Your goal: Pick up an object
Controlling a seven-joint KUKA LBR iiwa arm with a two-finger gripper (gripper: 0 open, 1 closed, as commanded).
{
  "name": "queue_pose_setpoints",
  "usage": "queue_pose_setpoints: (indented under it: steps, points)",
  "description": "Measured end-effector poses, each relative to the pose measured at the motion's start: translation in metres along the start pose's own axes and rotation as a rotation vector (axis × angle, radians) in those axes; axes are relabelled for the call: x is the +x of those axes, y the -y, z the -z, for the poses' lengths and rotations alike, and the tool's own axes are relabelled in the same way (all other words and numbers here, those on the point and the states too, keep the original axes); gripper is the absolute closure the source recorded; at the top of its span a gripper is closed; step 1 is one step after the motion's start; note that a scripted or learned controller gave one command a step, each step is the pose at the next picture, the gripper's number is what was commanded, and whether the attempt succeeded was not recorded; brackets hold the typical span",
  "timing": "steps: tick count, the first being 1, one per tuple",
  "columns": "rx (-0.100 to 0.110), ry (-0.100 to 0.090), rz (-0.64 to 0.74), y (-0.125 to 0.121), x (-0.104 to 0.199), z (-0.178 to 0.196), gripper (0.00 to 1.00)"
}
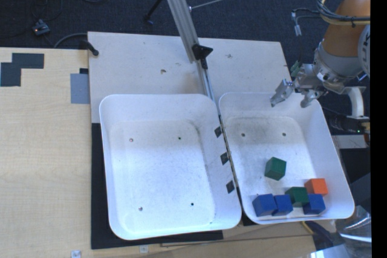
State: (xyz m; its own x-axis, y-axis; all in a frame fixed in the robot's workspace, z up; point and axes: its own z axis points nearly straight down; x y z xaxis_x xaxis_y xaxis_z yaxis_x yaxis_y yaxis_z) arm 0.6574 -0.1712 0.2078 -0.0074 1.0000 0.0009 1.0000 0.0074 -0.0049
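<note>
I see the two-finger metal gripper (294,93) spread open and empty above the right white bin's (338,157) far rim; the small dark-green cube (275,168) sits alone mid-bin, toward the near side.

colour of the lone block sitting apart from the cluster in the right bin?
Dark green block, seen in the camera view, up-frame of the blue, green and orange cluster.
</note>
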Motion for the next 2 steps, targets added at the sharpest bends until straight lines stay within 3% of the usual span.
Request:
queue_pose_setpoints:
  steps: [1, 2]
  points:
    - [-0.002, 0.000, -0.008, 0.049, 0.011, -0.120, 0.00]
    - [-0.005, 0.001, -0.008, 0.095, 0.014, -0.116, 0.00]
